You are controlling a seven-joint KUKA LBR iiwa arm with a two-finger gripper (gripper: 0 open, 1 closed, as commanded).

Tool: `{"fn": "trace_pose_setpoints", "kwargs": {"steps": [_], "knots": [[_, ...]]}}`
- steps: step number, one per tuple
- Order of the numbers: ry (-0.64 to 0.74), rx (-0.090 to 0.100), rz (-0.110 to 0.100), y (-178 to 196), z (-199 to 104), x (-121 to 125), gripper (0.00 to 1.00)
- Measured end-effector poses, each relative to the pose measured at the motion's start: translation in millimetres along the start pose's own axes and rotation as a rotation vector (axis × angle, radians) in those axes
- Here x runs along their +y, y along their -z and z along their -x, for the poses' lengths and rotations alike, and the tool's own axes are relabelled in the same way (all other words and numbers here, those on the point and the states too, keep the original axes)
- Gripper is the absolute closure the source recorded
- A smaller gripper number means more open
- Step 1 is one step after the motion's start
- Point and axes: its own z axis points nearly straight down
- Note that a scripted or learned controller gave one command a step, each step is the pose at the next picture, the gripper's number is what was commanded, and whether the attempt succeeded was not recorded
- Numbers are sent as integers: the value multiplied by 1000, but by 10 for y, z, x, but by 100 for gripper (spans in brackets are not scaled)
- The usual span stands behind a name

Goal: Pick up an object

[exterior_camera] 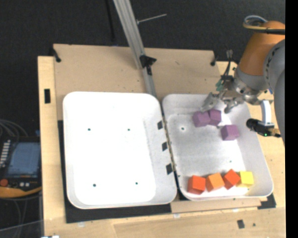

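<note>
In the right bin (188,155) lie three purple cubes: two touching ones (207,117) near the far side and a single one (230,132) a little to their right. Along the near wall runs a row of blocks: a red-orange one (196,184), an orange one (215,181), a red one (232,178) and a yellow one (247,177). My gripper (221,102) hangs over the bin's far right part, just above and behind the pair of purple cubes. Its fingers are spread apart with nothing between them.
The left bin (114,148) sits beside the right one, with black clips (164,145) along the shared edge. A slanted metal pole (134,38) rises from behind the bins. A handheld control unit (20,165) lies off the bench at the left.
</note>
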Motion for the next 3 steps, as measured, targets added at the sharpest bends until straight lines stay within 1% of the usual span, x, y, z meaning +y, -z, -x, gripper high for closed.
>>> {"fn": "trace_pose_setpoints", "kwargs": {"steps": [1, 2, 3], "knots": [[3, -6, 24, -176, 23, 57, 0], [7, -9, 28, -66, 36, 68, 100], [-1, -2, 12, 591, 19, 79, 100]]}}
